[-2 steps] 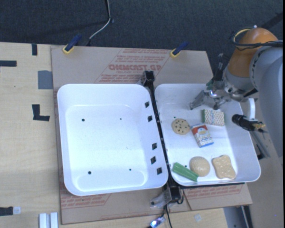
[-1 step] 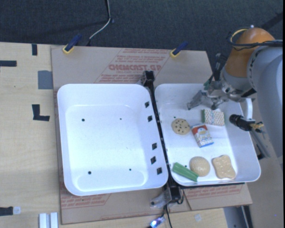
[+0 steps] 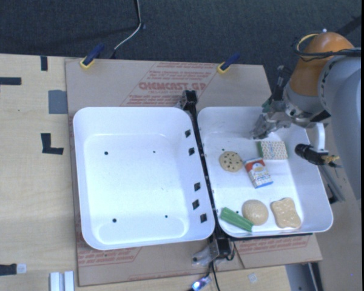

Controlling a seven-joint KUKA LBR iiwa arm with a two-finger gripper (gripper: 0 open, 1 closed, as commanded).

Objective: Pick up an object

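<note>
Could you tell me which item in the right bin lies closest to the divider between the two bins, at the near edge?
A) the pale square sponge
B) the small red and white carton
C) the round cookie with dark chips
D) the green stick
D: the green stick lies at the near left corner of the right bin, beside the divider, while the cookie, carton and sponge sit further into the bin.

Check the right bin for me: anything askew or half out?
One thing: the green piece lies tilted against the right bin at its near-left corner rim. The cookie, carton and sponge lie flat inside.
</note>
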